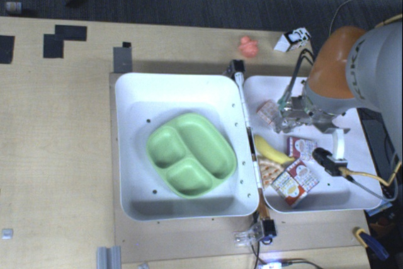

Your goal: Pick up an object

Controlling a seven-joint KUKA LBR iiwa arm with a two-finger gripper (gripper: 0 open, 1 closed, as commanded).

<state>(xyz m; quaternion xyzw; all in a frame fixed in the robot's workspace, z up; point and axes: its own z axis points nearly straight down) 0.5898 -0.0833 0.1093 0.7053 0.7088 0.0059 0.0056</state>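
The right bin (352, 198) holds several items. A yellow banana (269, 150) lies by its left wall, with a tan waffle-like piece (269, 171) just below it. Two red-and-white cartons are there too, one near the front (295, 183) and one further back (303, 147). A small clear packet with pink contents (267, 111) lies at the back left. My gripper (284, 121) is low in this bin, just right of the packet and above the banana. The grey arm with its orange band covers the bin's back right.
The left bin (135, 97) holds a green divided plate (190, 153). A pink lump (249, 46) and a white tag (292, 38) lie on the bench behind the bins. A ridge (247, 135) separates the two bins.
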